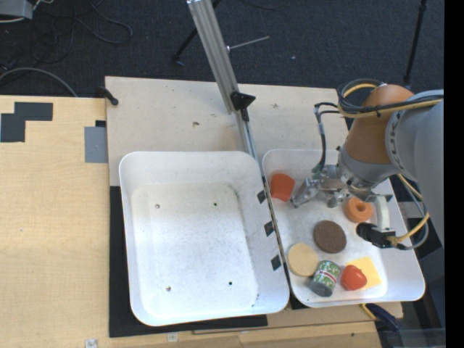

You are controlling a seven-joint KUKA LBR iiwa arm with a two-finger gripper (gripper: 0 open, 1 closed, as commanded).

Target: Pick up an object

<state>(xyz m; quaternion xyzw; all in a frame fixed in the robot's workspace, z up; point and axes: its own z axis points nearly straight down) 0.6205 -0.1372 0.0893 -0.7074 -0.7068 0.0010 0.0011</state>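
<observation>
The right bin (406,285) holds several small things. An orange-red block (282,187) lies at its left side, and an orange ring (358,209) lies toward its right. A brown disc (330,235) sits mid-bin, with a tan disc (303,258) in front of it. A green can (325,277), a red round piece (354,277) and a yellow block (370,269) sit along the front. My gripper (315,199) hangs low over the bin between the orange-red block and the ring. It is open, with bare bin floor between its fingers.
The left bin (134,169) lies beside the right one, and black clips (265,210) join them along the shared rim. A slanted metal bar (217,56) rises behind the bins. Cables hang around my wrist near the right bin's right edge.
</observation>
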